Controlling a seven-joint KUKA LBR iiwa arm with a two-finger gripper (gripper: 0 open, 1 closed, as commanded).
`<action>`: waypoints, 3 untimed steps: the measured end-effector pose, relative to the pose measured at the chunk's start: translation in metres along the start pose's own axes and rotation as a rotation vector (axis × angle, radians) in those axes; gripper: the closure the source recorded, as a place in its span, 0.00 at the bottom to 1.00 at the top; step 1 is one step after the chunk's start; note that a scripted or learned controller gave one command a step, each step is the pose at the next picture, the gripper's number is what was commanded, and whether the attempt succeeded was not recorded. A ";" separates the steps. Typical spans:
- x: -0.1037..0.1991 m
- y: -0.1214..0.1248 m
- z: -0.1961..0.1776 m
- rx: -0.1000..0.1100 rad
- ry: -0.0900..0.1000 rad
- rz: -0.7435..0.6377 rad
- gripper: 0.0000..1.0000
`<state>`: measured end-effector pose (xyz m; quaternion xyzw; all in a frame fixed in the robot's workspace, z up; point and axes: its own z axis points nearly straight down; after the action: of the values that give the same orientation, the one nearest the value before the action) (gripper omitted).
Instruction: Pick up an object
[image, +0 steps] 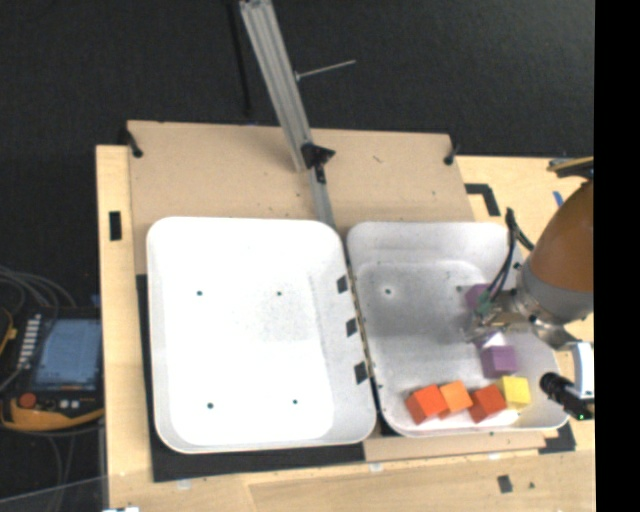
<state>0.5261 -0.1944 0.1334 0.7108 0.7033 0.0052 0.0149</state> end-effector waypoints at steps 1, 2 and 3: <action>0.001 -0.002 -0.062 0.021 0.011 -0.014 1.00; -0.001 0.001 -0.107 0.021 0.011 -0.015 1.00; -0.003 0.004 -0.161 0.021 0.011 -0.015 1.00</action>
<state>0.5253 -0.1950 0.2942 0.7054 0.7088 0.0017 0.0039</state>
